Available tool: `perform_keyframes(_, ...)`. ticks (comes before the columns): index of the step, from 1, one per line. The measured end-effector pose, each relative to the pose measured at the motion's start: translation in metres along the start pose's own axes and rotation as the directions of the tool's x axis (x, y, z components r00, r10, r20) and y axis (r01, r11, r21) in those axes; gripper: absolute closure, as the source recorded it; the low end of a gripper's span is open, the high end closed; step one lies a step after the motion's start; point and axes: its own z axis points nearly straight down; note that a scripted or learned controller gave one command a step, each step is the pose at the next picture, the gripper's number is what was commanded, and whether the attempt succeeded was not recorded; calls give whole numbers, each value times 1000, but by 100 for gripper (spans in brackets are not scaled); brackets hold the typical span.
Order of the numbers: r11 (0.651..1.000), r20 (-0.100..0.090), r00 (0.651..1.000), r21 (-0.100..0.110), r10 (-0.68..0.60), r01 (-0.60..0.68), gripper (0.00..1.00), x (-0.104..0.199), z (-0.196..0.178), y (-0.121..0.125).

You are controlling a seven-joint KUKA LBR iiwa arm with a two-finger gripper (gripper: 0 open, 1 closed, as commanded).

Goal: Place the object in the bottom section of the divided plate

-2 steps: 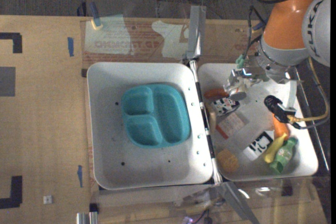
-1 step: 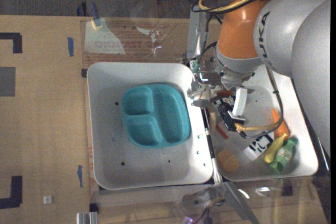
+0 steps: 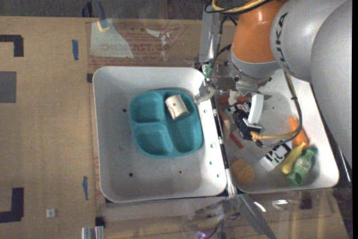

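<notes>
One cylinder (long axis diagonal) on plate

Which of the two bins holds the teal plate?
The left bin; the plate lies in its middle. The right bin holds a green bottle instead.

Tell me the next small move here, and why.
Probably swing the arm left until it is over the small white cylinder. The cylinder lies on its side at the upper right of the teal divided plate, not in its bottom section, while the arm hangs over the right bin.
</notes>
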Motion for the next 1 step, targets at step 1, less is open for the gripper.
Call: perform_keyframes(1, 1000, 0, 1000, 0, -12, 12, 0, -10, -64, -54)
